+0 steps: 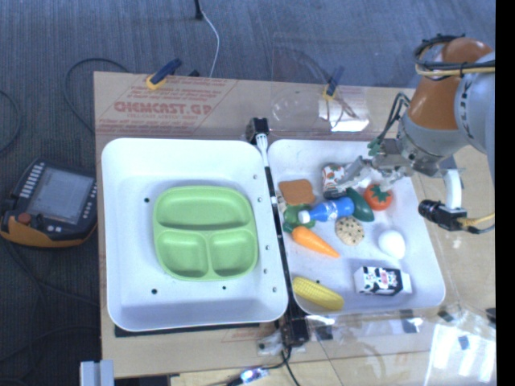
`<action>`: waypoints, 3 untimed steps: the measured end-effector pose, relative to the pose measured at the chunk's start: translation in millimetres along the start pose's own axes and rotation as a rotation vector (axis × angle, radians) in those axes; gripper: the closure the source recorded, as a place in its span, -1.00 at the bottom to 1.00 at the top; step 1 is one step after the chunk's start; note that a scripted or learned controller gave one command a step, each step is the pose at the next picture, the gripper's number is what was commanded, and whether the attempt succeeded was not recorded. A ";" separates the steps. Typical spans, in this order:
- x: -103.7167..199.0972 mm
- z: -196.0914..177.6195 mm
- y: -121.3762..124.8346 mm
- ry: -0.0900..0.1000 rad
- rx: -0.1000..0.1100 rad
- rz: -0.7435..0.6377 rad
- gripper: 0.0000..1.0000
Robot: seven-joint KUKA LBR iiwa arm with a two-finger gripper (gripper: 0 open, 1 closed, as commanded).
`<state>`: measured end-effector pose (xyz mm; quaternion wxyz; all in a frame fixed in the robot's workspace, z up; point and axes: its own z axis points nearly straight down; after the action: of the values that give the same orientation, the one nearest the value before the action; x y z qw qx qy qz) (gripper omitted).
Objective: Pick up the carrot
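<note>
I see the gripper (360, 175) low over the upper part of the right bin (426, 256), right of frame centre. Its metal fingers point left toward a small printed packet (332, 174), and they look close to it, but from this slant I cannot tell how far apart they are or whether anything sits between them. Just below them a tomato (379, 198) lies near the fingers; I cannot say if they touch.

The carrot (315, 242) lies on the bin floor lower down, left of centre in that bin, pointing to the lower right, apart from the gripper. Above it lies a blue bottle (327, 211) with a green end, and above that a brown slice of toast (295, 190). Right of the carrot I see a speckled cookie (349, 230), then a white egg (392, 244). A cow-patterned milk carton (381, 280) lies near the bin's lower right corner, and a corn cob (318, 293) at its lower left.

The left bin (129, 296) holds a green divided tray (206, 232). Both bins rest on a brown board (161, 107) clipped at its upper edge. Around that is dark grey carpet (80, 22), with a handheld pendant (48, 203) lying at far left. The arm (451, 95), orange band up top, enters from upper right.
</note>
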<state>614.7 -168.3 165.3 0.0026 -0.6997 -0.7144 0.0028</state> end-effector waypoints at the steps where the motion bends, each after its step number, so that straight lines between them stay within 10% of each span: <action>1: 141.1 -19.1 -59.3 0.005 -0.005 0.097 -1.00; 2: 73.4 70.7 -113.4 -0.001 -0.004 -0.148 -1.00; 3: 73.3 61.7 -113.8 -0.002 -0.004 -0.148 1.00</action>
<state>498.9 -97.4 104.5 0.0009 -0.6451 -0.7641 0.0020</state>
